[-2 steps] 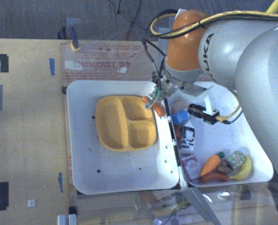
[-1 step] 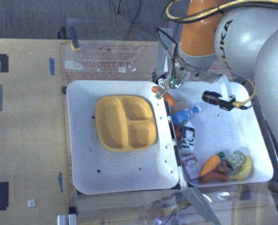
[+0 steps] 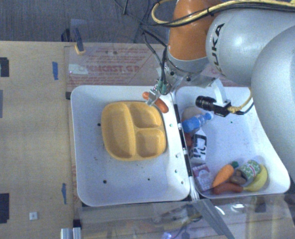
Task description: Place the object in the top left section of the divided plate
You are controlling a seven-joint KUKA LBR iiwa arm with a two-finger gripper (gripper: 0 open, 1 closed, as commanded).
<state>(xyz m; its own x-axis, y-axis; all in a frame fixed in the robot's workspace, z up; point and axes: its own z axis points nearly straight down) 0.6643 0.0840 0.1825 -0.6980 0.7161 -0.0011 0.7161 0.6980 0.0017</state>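
The divided plate (image 3: 133,131) looks like smooth yellow plastic with a soft, slightly matt sheen. Both white bins, the left bin (image 3: 87,148) and the right bin (image 3: 259,133), look like smooth plastic with a faint gloss and small dark specks. The bench (image 3: 28,148) is pale wood, matt, with visible grain and blue tape strips. The arm (image 3: 257,39) has a smooth, satin grey shell and a glossy orange band (image 3: 192,16). A bottle (image 3: 195,122) in the right bin looks like clear, shiny plastic. The carrot (image 3: 223,175) seems smooth, matt plastic.
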